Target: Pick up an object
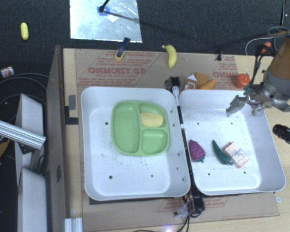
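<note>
White right bin (261, 178): gripper (245, 105) open, empty, near far edge; should centre over purple grapes (197, 150), then descend.

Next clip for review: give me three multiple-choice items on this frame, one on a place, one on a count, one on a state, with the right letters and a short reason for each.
1. Where does the green divided plate lie?
A. in the left bin
B. in the right bin
C. on the floor

2. How many loose things lie in the right bin?
A. one
B. three
C. six

3. What is the pincer doing?
A. gripping the plate
B. lifting the purple piece
C. hanging over the right bin with nothing between its fingers

Answers:
1 A, the plate sits in the left bin, with a yellow piece in one compartment.
2 B, a purple piece, a dark green piece and a small box.
3 C, it hangs above the bin's far part, apart from all three.
</note>
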Controlling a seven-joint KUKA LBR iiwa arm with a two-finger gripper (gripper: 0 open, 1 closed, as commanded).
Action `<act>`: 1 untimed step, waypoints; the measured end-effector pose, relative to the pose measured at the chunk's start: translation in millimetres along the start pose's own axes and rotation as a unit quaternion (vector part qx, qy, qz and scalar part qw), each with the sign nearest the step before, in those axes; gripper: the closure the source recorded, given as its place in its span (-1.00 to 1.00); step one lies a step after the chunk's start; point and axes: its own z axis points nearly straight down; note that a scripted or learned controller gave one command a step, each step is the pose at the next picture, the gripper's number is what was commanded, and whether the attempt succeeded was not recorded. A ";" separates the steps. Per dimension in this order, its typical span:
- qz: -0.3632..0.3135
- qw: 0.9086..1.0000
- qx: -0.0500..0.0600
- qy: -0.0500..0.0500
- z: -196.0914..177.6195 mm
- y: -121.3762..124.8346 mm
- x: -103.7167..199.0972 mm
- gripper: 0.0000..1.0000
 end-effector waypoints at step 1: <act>0.002 1.000 0.006 0.002 106.0 -49.9 12.0 -1.00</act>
